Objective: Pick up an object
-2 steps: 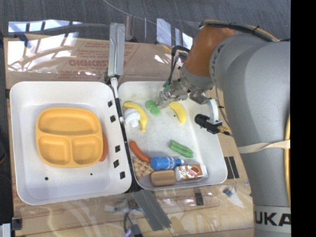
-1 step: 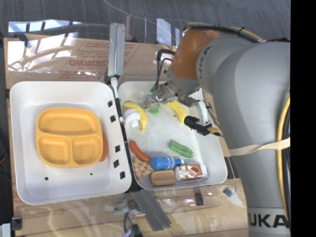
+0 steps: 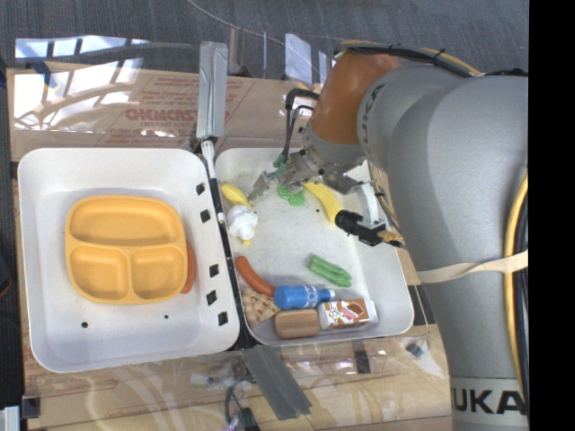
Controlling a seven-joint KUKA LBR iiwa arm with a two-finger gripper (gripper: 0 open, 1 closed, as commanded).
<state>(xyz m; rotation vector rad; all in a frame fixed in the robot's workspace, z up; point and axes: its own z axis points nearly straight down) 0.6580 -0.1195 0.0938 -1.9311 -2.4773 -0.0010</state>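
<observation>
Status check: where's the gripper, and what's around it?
Gripper low at right bin's far end, grip unclear. Green toy under it. Banana alongside.

Lab: robot arm (image 3: pixel 449 196), test bins (image 3: pixel 36 241)

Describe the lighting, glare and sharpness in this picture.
Camera view: bright window glare streaks the clear panel above the left bin; both white bins look washed out; the arm shades the right bin's upper corner; small items such as the blue bottle are soft.
</observation>
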